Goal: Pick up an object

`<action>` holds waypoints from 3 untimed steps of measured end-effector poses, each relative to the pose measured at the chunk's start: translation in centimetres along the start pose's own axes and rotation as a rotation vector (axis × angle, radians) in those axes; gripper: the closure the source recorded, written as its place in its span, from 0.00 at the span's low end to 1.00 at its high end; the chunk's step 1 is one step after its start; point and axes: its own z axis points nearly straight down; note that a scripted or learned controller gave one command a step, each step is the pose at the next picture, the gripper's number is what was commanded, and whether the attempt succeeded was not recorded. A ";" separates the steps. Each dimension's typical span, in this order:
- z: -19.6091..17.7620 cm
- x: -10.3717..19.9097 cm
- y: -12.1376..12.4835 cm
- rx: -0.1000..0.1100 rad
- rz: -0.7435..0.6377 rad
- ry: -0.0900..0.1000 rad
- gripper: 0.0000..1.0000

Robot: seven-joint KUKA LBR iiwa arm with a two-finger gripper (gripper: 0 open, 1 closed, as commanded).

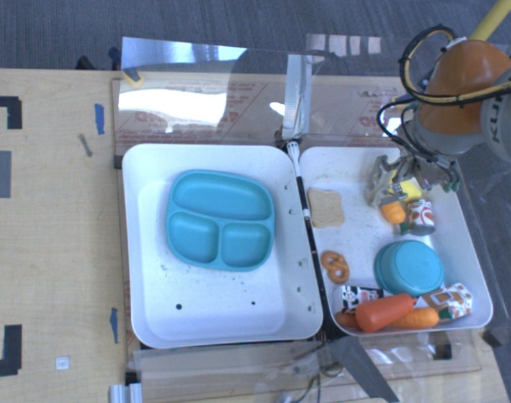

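My gripper [388, 181] hangs low over the upper part of the right bin [477, 250], under the grey wrist with the orange band. Just right of it and below lie a yellow piece [409, 191], a small orange fruit [393, 211] and a red-and-white item [421, 217]. The gripper is close beside the yellow piece; I cannot tell whether it touches it. A tan bread slice [326, 208] lies to its left, with a pretzel [335, 266] further down.
A blue bowl [409, 267] sits in the right bin, with a red sausage [384, 311], a carrot [420, 317], a cow-patterned carton [359, 294] and a small packet [455, 300] along the near wall. The left bin [146, 309] holds a blue divided plate [221, 221].
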 end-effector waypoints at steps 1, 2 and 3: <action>0.1 0.1 0.0 -0.001 -0.001 0.004 0.00; -1.4 -0.4 0.0 0.004 0.000 -0.011 1.00; -0.2 5.9 4.6 -0.001 -0.525 0.000 1.00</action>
